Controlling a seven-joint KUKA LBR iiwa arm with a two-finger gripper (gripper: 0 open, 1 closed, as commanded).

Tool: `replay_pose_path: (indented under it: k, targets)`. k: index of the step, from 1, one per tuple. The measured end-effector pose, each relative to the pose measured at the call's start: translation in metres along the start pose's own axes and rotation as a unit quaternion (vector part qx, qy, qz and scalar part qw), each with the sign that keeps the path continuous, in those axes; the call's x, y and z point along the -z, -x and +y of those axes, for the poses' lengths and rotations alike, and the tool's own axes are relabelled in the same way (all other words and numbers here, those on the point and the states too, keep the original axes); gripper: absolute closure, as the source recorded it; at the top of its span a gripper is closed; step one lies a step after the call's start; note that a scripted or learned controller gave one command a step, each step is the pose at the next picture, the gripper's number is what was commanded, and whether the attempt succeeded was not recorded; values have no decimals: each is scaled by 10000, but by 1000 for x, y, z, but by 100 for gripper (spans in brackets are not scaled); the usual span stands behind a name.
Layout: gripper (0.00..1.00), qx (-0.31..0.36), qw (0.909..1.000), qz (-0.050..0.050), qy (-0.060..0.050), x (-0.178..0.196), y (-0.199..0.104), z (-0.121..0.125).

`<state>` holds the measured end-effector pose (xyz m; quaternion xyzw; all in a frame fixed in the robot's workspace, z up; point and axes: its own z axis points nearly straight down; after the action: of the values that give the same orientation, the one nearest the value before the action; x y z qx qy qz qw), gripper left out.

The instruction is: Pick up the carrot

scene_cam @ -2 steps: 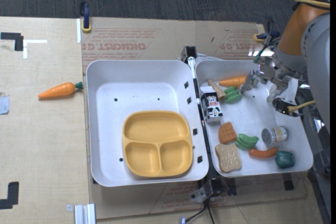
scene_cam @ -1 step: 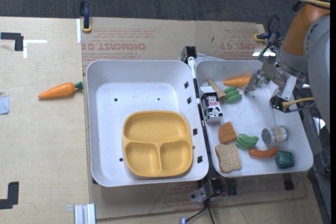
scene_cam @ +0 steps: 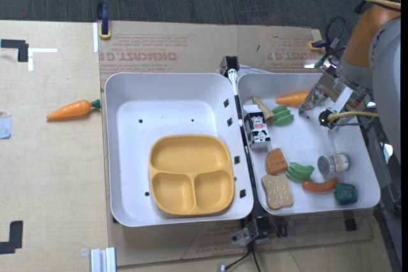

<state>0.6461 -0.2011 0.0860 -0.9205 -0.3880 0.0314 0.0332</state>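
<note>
Approach step: gripper sat just beside the bin's carrot, finger state unclear to me; next needed straddling and closing.

carrot | bin wall close behind | pea pod just beside | open floor below-right

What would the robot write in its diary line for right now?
task: pick up carrot | claw: beside carrot in right bin | second carrot: on bench, left | yellow tray: left bin
</note>
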Motion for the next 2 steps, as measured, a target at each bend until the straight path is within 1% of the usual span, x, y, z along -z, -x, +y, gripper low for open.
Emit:
replay_pose_path:
  k: [1,2]
  targets:
    - [0,-802,9968,59,-38,0,1,-3]
    - [0,-1461,9892,113,-104,0,1,-3]
